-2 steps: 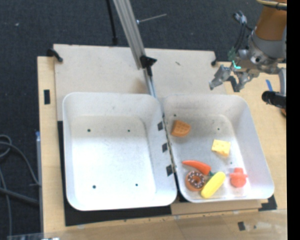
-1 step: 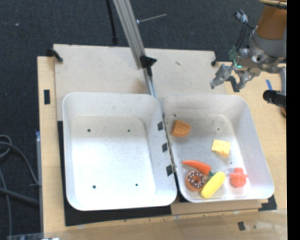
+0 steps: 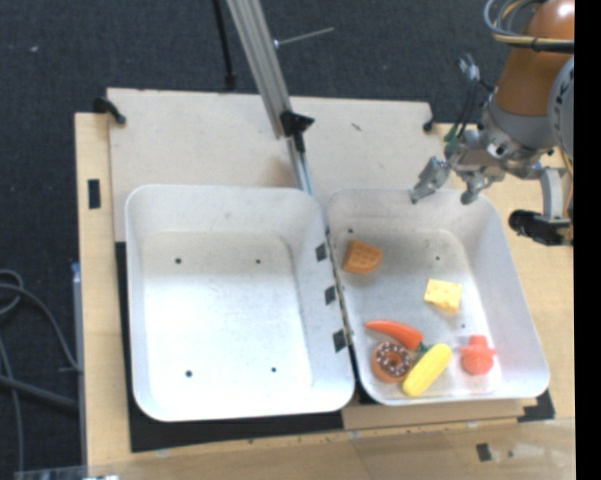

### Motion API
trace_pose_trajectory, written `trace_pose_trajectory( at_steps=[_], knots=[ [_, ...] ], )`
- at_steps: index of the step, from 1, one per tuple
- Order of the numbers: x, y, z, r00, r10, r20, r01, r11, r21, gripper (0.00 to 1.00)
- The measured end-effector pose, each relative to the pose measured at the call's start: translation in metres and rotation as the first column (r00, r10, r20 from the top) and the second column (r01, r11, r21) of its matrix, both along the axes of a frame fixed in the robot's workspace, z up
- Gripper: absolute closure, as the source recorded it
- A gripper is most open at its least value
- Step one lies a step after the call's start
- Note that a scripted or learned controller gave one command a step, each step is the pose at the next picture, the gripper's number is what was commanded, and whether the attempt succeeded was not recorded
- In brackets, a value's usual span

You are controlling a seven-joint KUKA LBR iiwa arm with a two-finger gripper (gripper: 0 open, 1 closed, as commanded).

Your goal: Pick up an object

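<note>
Choice of target comes first, since the gripper hangs with its fingers spread and nothing between them over the far rim of the right bin. All the pickable things lie in that bin: an orange waffle-like piece at its far left, a yellow cheese wedge in the middle, and along the near wall a carrot, a doughnut, a corn cob and a red piece. The left bin offers no target. The cheese wedge and the waffle-like piece stand apart from their neighbours, so either seems the safer pick. The near cluster is crowded, carrot, doughnut and cob touching. A good try likely means centring above one lone item, descending straight, then closing across its narrow side.
</note>
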State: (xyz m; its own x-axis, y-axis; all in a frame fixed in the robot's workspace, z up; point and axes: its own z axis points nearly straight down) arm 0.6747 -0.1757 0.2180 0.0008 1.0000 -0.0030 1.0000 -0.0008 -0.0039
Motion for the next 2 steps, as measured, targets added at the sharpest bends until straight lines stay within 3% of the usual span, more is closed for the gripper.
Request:
trace_pose_trajectory(
  at_steps=[2],
  knots=[
    [-0.019,-0.010,-0.104,1.000,-0.002,0.000,0.002,1.000,-0.001,0.00]
  ],
)
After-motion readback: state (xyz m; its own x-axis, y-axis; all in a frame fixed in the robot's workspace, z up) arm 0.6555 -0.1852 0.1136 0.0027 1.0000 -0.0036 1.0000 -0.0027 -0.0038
